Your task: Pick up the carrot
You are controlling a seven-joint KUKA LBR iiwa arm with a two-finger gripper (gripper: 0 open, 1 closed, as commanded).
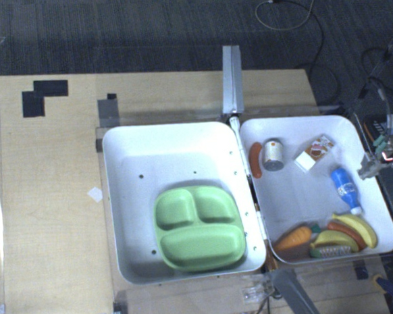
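The carrot (293,237) is orange with a green top. It lies in the front left corner of the right bin (301,192), its green end pointing right towards the bananas. Part of my gripper (376,159) shows at the right rim of that bin, well to the right of the carrot and farther back, above the bin's edge. Nothing is visibly held in it.
Yellow bananas (355,230) and a corn cob (332,250) crowd the carrot's right side. A blue bottle (345,188), a silver can (272,155), a red sausage (255,160) and a small box (315,152) share the right bin. A green divided plate (198,226) sits in the left bin (131,192).
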